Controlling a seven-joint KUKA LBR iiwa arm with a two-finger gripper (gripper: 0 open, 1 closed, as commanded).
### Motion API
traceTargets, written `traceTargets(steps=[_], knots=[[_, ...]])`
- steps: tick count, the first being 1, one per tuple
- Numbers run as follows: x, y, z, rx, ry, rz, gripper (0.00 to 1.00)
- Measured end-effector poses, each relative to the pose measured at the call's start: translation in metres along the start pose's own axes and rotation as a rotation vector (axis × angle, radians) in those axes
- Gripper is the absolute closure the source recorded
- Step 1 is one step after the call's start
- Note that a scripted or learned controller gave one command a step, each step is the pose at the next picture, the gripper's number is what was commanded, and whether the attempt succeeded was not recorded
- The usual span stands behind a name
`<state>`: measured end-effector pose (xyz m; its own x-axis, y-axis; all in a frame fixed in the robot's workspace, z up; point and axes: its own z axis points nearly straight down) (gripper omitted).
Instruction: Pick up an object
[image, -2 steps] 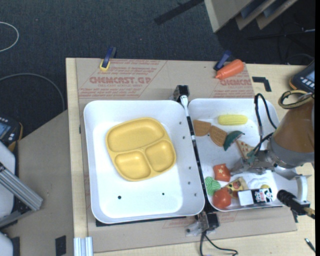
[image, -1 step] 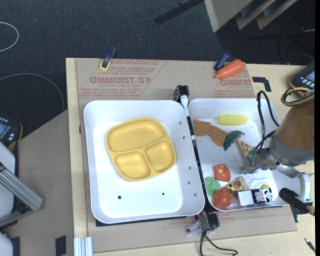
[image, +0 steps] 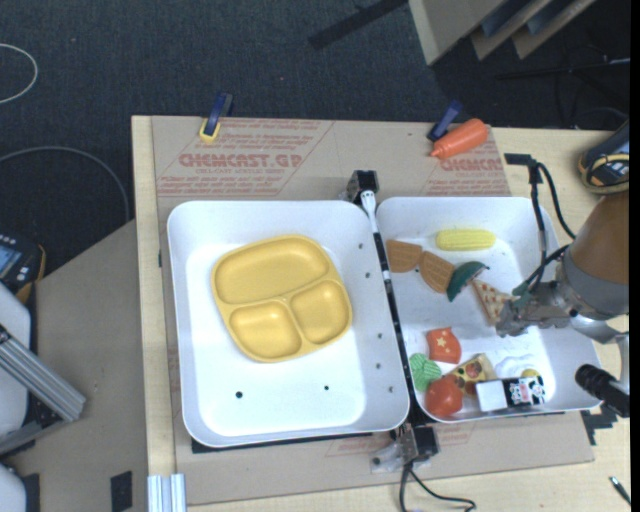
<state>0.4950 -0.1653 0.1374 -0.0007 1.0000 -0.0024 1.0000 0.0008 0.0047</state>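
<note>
The worktop carried two shallow white bins side by side. The left bin, at the centre of the frame, held a yellow divided tray with three compartments, lying slightly toward the bin's upper part. The right bin held the loose items: a yellow corn cob near its upper edge, a brown flat piece below and left of the cob, a dark green piece just beside it, and a pizza slice to the lower right of that. Toward the lower edge lay a red strawberry-like piece, a green piece, a red tomato-like piece and a small white box, all crowded close together.

The arm reached in from the right of the frame, and its gripper sat low over the right bin, just right of the pizza slice. Whether the jaws were wide or closed could not be told, and nothing was visibly between them.

An orange clamp rested on the worktop above the right bin.
</note>
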Motion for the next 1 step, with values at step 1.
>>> traceTargets(steps=[1], knots=[[-0.0005,-0.0056,-0.0609,-0.001,0.0,-0.001,1.0]])
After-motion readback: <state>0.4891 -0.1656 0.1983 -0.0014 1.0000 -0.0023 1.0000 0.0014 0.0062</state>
